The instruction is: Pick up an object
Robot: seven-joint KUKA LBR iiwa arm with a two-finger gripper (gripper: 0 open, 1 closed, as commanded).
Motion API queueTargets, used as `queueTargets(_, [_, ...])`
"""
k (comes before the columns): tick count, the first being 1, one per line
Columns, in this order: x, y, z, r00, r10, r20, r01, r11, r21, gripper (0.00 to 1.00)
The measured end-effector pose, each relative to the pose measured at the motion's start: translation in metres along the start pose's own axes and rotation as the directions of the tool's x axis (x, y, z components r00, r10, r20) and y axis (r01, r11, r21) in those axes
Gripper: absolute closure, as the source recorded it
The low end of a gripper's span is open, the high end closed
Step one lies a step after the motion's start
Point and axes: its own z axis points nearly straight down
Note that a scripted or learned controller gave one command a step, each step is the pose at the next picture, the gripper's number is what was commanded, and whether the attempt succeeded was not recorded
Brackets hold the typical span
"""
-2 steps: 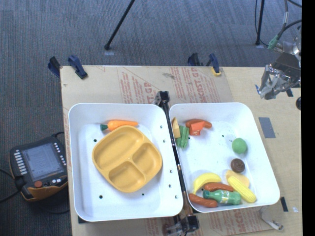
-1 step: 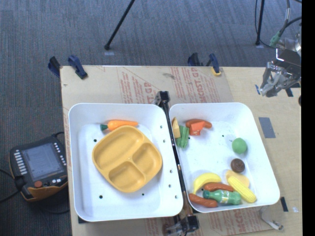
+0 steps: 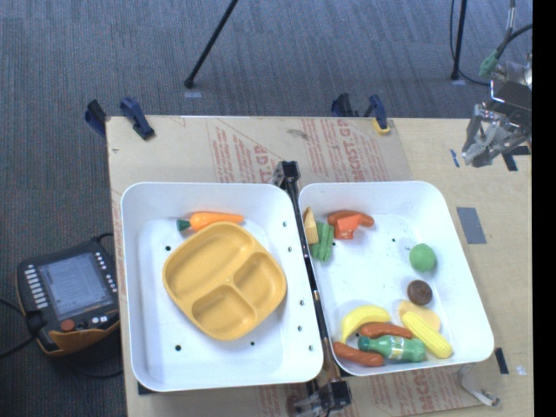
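My gripper (image 3: pixel 488 156) hangs at the far right, above the cardboard bench top and beyond the right bin's (image 3: pixel 439 200) back right corner. Its fingers are spread open with nothing between them. The right bin holds toy food: a green ball (image 3: pixel 422 256), a brown ball (image 3: pixel 420 292), a banana (image 3: pixel 362 318), a corn cob (image 3: pixel 426 333), a green bottle (image 3: pixel 394 348), and red sausages (image 3: pixel 356 354) along the front. At its back left lie a red-orange piece (image 3: pixel 349 223) and a green vegetable (image 3: pixel 324 241).
The left bin (image 3: pixel 139 233) holds a yellow divided plate (image 3: pixel 224 279) with a carrot (image 3: pixel 211 220) behind it. Blue clamps (image 3: pixel 136 117) grip the bench's back edge. A teach pendant (image 3: pixel 68 294) lies on the floor at the left. Tripod legs (image 3: pixel 215 35) stand behind the bench.
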Motion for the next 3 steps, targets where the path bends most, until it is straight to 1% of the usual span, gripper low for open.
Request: queueTargets(3, [0.003, 0.002, -0.029, 1.0, -0.023, 0.001, 0.023, 1.0, -0.003, 1.0])
